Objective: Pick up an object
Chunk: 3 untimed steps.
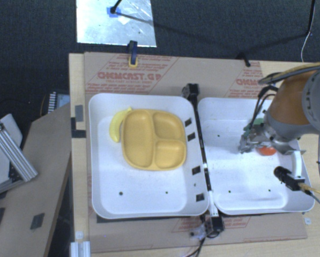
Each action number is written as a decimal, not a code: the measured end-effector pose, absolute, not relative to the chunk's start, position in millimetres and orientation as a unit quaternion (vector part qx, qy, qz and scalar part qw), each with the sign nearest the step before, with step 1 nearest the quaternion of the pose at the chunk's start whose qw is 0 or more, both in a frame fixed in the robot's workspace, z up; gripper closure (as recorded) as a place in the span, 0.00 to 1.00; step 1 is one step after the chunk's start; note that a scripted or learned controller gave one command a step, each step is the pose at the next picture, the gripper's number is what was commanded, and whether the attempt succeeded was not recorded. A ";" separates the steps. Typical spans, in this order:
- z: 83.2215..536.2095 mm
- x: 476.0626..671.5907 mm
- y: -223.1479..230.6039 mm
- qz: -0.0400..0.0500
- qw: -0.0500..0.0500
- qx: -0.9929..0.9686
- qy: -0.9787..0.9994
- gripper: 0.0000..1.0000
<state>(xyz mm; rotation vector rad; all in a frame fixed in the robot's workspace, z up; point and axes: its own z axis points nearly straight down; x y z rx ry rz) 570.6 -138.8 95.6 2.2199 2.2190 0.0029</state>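
In the right bin (229, 186) my gripper (249, 142) reaches down near the bin's right side. A small orange-red object (267, 150) lies on the bin floor just right of the gripper, partly hidden by the wrist. In the left bin (111, 197) a yellow divided plate (153, 139) lies flat, and a yellow banana (116, 123) rests along its left edge. Nothing is seen between the gripper's fingers.
A black divider strip (197, 143) runs between the two bins. The bins rest on a cardboard sheet (149, 74). A shiny metal sheet (116, 14) lies on the floor behind the bench. The arm's grey and orange wrist (294, 106) hangs over the right bin's right edge.
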 end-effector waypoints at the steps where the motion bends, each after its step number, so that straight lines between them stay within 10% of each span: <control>1: 160.3 572.4 -139.2 0.002 0.003 0.706 0.708 1.00; 3: 271.8 582.4 -131.5 0.002 0.003 0.705 0.709 1.00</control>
